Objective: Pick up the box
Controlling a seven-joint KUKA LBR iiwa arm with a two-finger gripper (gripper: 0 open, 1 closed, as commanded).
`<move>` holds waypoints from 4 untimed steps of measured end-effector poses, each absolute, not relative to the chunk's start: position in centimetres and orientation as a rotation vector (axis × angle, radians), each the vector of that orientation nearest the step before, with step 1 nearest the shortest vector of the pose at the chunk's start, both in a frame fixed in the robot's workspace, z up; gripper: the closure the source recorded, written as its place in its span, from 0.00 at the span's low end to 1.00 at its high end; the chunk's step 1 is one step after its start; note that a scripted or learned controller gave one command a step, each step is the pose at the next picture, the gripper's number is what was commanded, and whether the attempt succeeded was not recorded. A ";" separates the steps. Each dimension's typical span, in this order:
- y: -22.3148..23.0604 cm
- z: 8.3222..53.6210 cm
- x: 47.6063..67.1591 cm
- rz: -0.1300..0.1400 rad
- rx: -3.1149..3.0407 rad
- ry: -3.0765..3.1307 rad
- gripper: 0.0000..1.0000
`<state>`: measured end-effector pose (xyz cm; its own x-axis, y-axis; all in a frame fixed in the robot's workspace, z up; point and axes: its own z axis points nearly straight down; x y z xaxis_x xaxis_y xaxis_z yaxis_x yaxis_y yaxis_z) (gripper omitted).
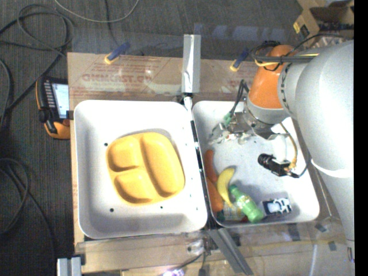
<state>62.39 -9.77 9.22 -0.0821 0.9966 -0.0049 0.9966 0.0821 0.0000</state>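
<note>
Dark floor with cables (34, 16) around tabletop (126, 76); gripper (225, 128) over right bin (307, 209), state unclear; box (277, 206) near-right corner.

My arm (330, 96) is grey, with an orange band (265, 91) above the wrist. Both bins are white: the left bin (86, 171) carries a yellow divided tray (145, 167); the right bin (299, 209) holds a yellow banana (224, 180), an orange carrot (213, 183), a green bottle (246, 206) and a dark box with white markings (277, 206). The surface (126, 76) is brown cardboard with faint red lettering.
</note>
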 end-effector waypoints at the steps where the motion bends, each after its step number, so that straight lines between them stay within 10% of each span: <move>1: -9.9 9.0 67.2 0.005 2.079 2.342 0.00; 2: -16.7 11.8 54.3 -0.006 2.142 2.298 0.00; 3: -16.3 9.0 63.2 0.006 2.051 2.363 0.00; 4: -15.9 9.0 63.7 -0.003 2.205 2.231 0.00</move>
